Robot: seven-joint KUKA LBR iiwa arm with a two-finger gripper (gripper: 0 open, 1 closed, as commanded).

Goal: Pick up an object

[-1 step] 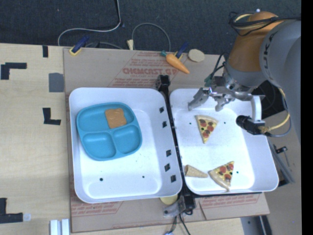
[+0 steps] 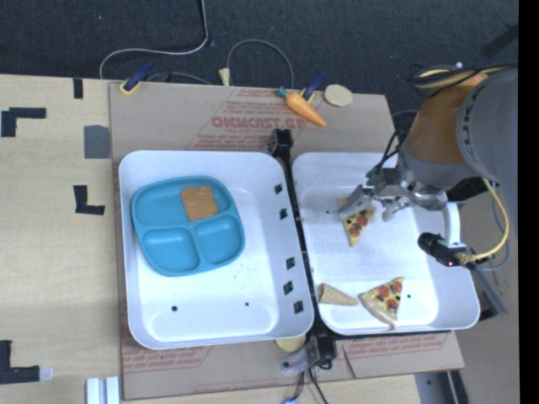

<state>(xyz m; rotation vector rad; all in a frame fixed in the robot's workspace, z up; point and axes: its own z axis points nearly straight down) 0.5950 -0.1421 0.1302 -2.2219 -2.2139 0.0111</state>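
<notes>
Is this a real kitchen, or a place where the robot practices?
It looks like a robot practice lab, not a kitchen. The pizza slice under the gripper looks like a toy, the white bins sit on cardboard, and cables trail over the floor.

A: Arm pose?
B: Arm [image 2: 472, 124] comes in from the frame's right edge, upper-right area; grey body, orange band above the wrist, wrist angled toward frame centre.
A: Gripper?
B: Gripper [image 2: 369, 199] sits right of centre, fingers [image 2: 357, 200] pointing left and slightly down. Fingers look spread apart. Nothing visibly clamped between them.
</notes>
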